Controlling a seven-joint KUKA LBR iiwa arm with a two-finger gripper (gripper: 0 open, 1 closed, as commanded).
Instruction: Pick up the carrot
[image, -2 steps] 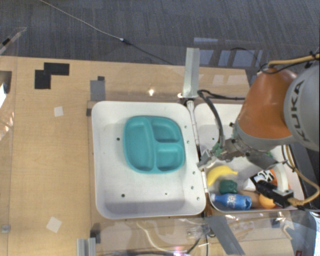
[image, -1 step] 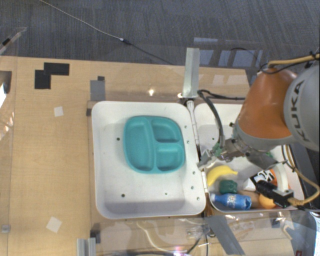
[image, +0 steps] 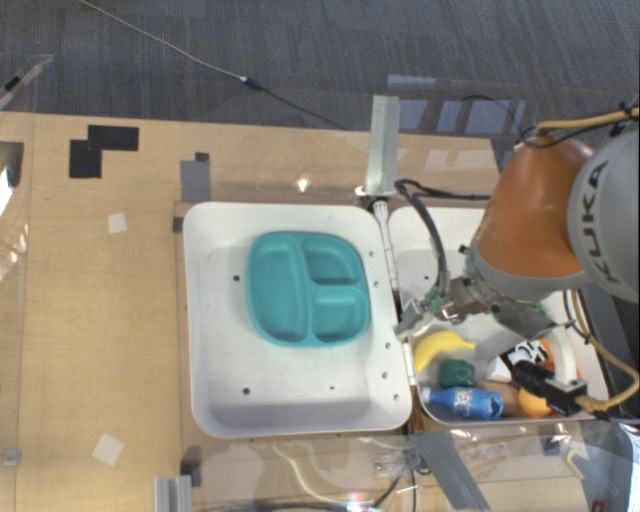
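The arm (image: 545, 215) reaches in from the right and hangs over the right-hand white bin (image: 410, 250), its orange band and grey wrist hiding much of that bin. The gripper (image: 432, 312) sits low at the arm's end, close to the wall between the two bins; the wrist above it hides its tip, so I cannot tell whether it is released or clenched, and nothing can be seen held in it. The carrot (image: 532, 403) lies well to the right of the gripper and nearer the bin's front wall, an orange piece partly crossed by a black part (image: 545, 388) of the rig. Just below the gripper rests a yellow object (image: 445, 347), and touching that, a little farther from the gripper, a dark green object (image: 459, 373). Beyond these, against the front wall, lies a blue object (image: 466, 402). A black-and-white item (image: 527, 354) sits to the gripper's right, between it and the carrot. To the gripper's left, across the dividing wall, the left bin (image: 215, 390) holds a teal divided plate (image: 306, 287) lying flat near its middle. Both bins rest on the wooden surface (image: 90, 330).
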